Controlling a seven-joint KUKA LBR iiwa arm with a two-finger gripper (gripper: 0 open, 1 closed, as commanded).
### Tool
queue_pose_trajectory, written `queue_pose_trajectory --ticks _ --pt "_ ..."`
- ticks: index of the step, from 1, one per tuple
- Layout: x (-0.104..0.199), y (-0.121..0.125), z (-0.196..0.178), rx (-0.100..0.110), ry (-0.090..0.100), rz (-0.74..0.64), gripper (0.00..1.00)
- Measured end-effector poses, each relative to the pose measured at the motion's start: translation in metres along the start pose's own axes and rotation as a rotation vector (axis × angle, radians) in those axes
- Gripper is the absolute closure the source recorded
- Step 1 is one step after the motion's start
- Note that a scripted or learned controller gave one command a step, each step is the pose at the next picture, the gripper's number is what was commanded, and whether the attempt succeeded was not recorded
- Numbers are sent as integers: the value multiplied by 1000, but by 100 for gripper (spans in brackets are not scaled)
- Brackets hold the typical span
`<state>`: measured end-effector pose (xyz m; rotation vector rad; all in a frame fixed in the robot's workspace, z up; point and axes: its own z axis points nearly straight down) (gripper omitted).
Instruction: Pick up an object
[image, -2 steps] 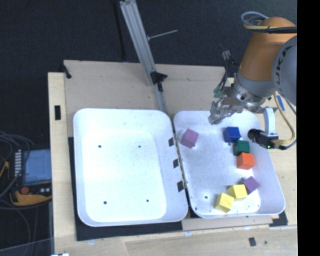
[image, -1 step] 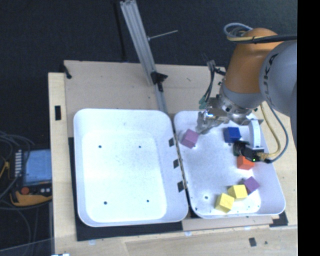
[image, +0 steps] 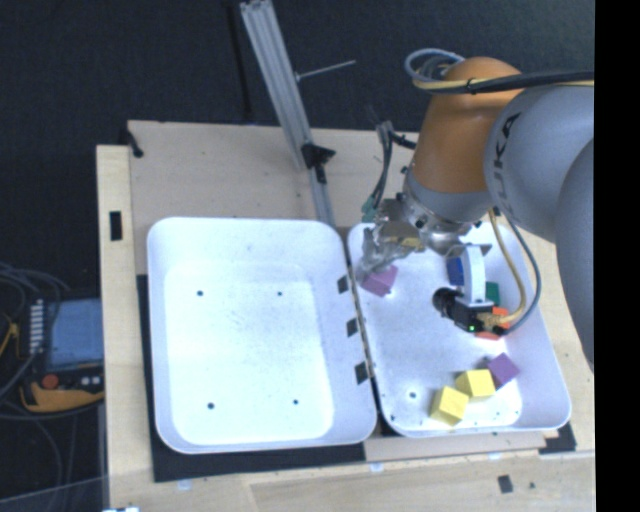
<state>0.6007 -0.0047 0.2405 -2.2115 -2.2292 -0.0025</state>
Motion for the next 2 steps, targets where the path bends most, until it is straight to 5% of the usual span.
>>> queue_pose_trajectory --ticks 2 --pt "98 -42 -14 1 -1 4 100"
